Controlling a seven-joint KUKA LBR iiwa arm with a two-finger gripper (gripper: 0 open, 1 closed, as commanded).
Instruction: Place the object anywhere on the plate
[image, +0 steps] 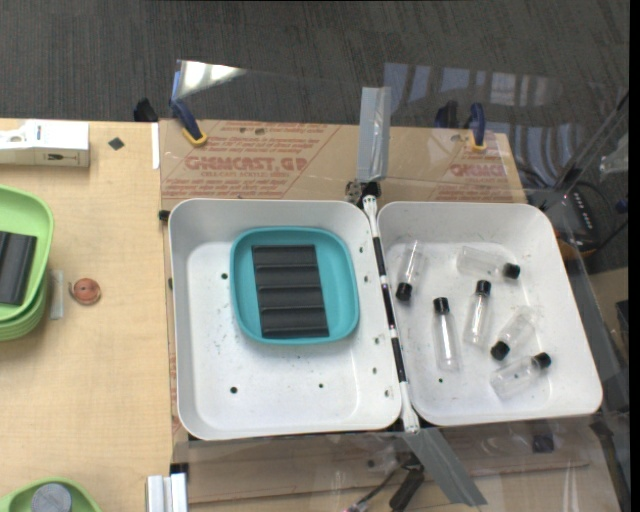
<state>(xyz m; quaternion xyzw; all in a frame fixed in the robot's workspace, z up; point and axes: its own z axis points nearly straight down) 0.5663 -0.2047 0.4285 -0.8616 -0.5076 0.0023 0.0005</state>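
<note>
i counted six clear vials (444, 330) with black caps in the right bin (570, 300), and one teal plate (345, 285) in the left bin (200, 380).

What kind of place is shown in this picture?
Probably a robotics lab test bench: two white bins clamped side by side, a teal plate in one, clear vials with black caps in the other.

Red print is showing on the clear sheet (262, 150) standing behind the bins, reading roughly "CHEMCAST GP"; the same red lettering is repeating on the sheet's right part (487, 168), cut short; smaller lines there are staying too fine to read.
</note>
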